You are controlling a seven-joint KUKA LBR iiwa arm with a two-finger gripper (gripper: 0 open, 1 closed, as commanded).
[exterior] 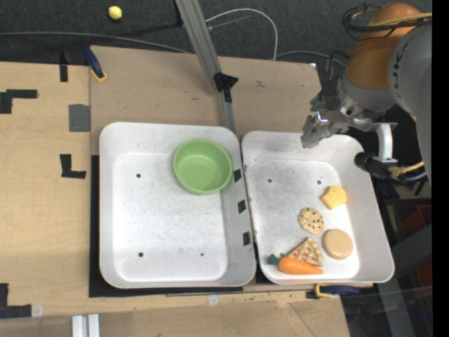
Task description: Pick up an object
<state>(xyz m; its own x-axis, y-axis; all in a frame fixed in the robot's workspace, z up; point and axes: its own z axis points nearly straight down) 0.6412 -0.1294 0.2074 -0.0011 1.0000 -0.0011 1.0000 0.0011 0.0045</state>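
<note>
Your claw [312, 133] hangs over the far rim of the right bin [280, 144], and you cannot tell its state from here; nothing shows in it. Near that bin's front right corner lie a carrot [298, 265], a pizza slice [307, 250], a cookie [311, 220], a tan disc [337, 244] and a yellow piece [334, 196]. A green bowl [203, 166] sits in the left bin [126, 209].

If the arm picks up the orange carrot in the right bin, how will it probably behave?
The orange toy carrot with green top looks like rigid plastic, so it probably stays stiff. Its tapered, rounded shape may roll or slip between fingers. It lies against the triangular pizza slice near the right white bin's front wall, so pushing may shift both.
</note>
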